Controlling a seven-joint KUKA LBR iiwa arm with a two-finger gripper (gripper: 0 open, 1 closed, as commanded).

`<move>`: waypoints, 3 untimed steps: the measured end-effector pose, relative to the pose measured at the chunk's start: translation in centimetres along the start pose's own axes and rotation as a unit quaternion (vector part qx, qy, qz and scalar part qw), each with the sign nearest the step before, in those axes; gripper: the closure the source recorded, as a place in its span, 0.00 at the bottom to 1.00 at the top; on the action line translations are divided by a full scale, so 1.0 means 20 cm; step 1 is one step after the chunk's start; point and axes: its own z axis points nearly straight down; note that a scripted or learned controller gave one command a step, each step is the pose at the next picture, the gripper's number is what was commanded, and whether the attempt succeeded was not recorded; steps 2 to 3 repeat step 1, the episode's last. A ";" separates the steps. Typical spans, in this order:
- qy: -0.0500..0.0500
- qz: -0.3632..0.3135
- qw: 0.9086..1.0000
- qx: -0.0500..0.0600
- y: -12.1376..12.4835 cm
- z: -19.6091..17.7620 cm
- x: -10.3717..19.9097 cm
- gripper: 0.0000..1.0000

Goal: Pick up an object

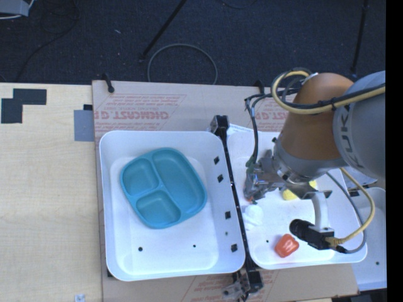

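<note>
Looking down at the bench: the right bin has a few small things in it. There's an orange-red chunky object near the front edge, a small yellow piece mostly tucked under the arm, and a white lumpy thing right by the divider between the bins. The left bin holds a blue three-section plate, sitting a bit tilted.

The arm's wrist with its orange band covers a good part of the right bin. The gripper hangs low near the divider, just above the white lump, but I honestly can't tell how it's set. The orange-red object lies apart from it, toward the front.
</note>
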 end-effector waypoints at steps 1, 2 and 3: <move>0.000 0.000 1.000 0.002 -0.04 0.05 0.29 1.00; 0.000 0.000 1.000 0.002 -0.04 0.05 0.29 1.00; 0.000 0.000 1.000 0.002 -0.04 0.05 0.29 1.00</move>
